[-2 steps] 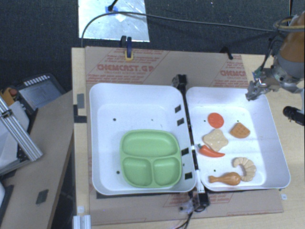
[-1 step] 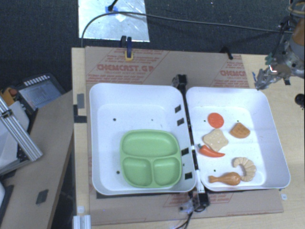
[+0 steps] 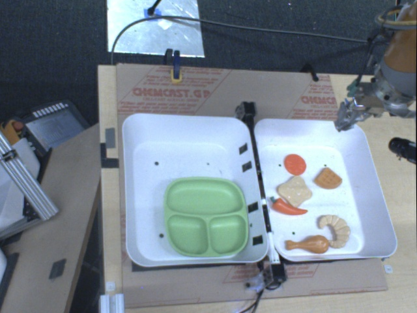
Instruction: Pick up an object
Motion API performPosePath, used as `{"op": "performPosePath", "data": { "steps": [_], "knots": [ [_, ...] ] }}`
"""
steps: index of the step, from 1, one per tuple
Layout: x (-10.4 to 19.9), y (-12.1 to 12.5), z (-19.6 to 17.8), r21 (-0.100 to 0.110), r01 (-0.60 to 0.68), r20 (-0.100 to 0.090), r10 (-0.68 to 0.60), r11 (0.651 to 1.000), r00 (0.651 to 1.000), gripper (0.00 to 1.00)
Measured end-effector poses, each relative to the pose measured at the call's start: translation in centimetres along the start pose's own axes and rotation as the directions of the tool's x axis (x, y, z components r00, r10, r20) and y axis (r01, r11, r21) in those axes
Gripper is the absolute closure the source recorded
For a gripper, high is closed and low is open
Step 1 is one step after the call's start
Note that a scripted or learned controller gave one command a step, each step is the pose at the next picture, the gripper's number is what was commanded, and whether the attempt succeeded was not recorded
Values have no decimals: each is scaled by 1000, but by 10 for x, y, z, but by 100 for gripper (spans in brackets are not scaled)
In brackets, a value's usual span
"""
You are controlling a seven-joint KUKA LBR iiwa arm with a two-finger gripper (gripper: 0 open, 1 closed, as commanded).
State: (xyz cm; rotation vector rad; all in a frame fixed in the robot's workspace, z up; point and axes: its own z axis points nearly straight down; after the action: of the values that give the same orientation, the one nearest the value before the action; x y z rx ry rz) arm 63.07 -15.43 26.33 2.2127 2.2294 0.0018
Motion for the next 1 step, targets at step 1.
{"op": "performPosePath", "data": {
  "steps": [1],
  "knots": [
    [51,-15,15,2,1,-1,-1,1000,1000,100]
  ]
}}
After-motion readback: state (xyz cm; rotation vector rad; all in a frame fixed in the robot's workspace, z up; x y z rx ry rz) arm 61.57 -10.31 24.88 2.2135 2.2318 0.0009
